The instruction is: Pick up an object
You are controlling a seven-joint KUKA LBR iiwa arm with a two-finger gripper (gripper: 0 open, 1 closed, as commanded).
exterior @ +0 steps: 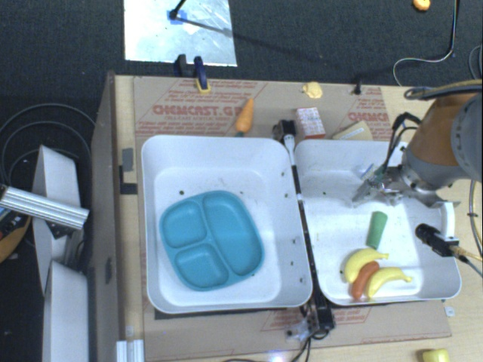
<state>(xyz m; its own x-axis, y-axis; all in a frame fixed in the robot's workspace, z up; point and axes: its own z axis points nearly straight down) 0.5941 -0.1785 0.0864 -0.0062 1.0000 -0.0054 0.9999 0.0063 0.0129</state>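
My gripper [367, 188] hangs low over the back part of the right bin [332, 225], reaching in from the right. Nothing can be seen held in it. A green cylinder [376, 229] lies just in front of it, a short gap away. Closer to the bin's front edge lie two yellow bananas [363, 260] [390, 279], with an orange-red sausage-shaped piece [364, 280] between them.
The left bin [173, 157] holds a blue divided plate [212, 238]. Behind the bins, an orange carrot [244, 116], a small pink-and-white box [310, 122] and a yellow lump [312, 90] lie on the cardboard. The divider [299, 210] between the bins runs just left of the gripper.
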